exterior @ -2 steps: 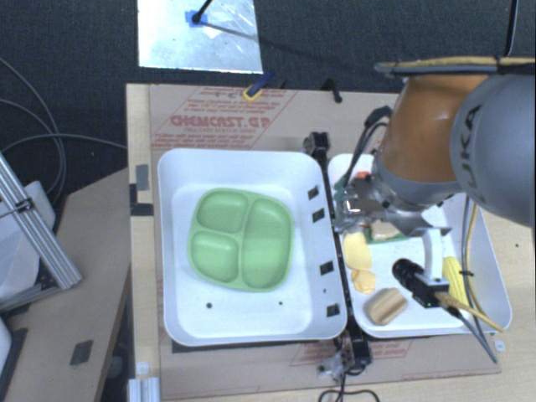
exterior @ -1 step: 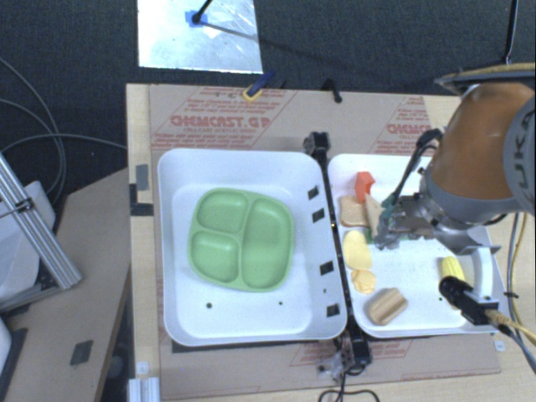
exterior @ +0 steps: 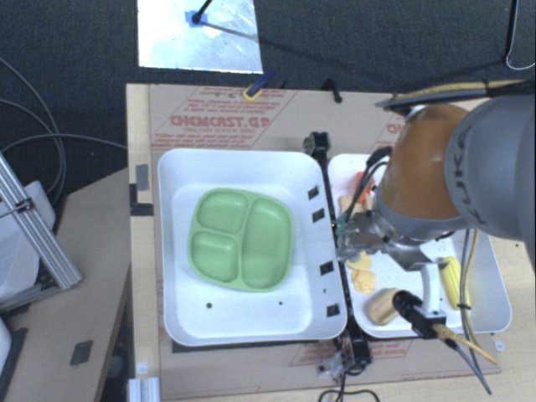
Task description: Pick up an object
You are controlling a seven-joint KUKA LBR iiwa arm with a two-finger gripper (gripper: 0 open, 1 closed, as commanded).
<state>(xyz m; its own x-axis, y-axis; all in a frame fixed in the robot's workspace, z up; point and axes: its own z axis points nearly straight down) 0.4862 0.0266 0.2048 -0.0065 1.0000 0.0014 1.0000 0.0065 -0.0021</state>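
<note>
two white bins [exterior: 243, 167], one green divided plate [exterior: 242, 239], one arm [exterior: 456, 170]

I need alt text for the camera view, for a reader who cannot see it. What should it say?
A grey arm with an orange band reaches from the right over the right white bin, which holds small yellowish and tan items. The left white bin holds a green divided plate.

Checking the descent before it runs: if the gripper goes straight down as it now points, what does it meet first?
Probably the pale yellow pieces on the right bin floor, just below the gripper; depth is unclear from above.
</note>
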